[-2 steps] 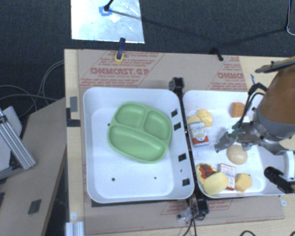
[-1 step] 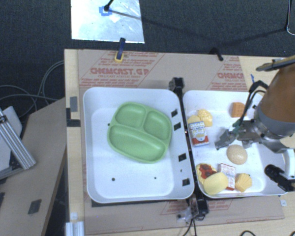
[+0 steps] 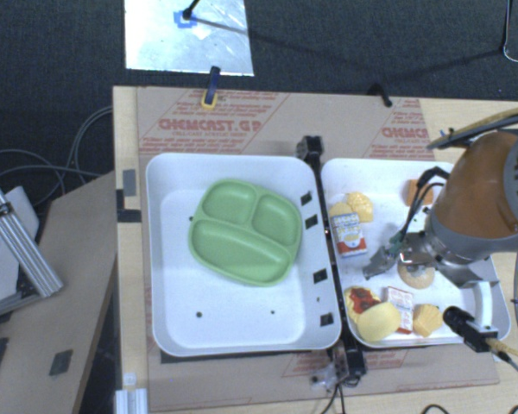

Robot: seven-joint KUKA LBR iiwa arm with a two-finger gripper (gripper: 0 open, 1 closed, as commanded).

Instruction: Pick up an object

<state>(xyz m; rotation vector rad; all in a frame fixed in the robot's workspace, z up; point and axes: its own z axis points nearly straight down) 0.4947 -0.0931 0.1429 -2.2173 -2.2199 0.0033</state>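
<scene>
My gripper (image 3: 382, 262) hangs low over the middle of the right bin (image 3: 375, 172), with the grey and orange arm (image 3: 483, 198) reaching in from the right. Just left of it and above lies a small red and white carton (image 3: 350, 233), next to a yellow food piece (image 3: 357, 203). A pale round bun (image 3: 416, 275) sits directly to the gripper's right, partly under the wrist. In front of it lie a red item (image 3: 360, 299), a yellow lemon-like fruit (image 3: 375, 322), a small white packet (image 3: 401, 298) and a yellow wedge (image 3: 427, 319). Nothing is visibly held.
The left bin (image 3: 168, 317) holds a green divided plate (image 3: 244, 230). An orange item (image 3: 411, 191) lies at the right bin's far side, half behind the arm. A black divider with clips (image 3: 321, 231) runs between the bins.
</scene>
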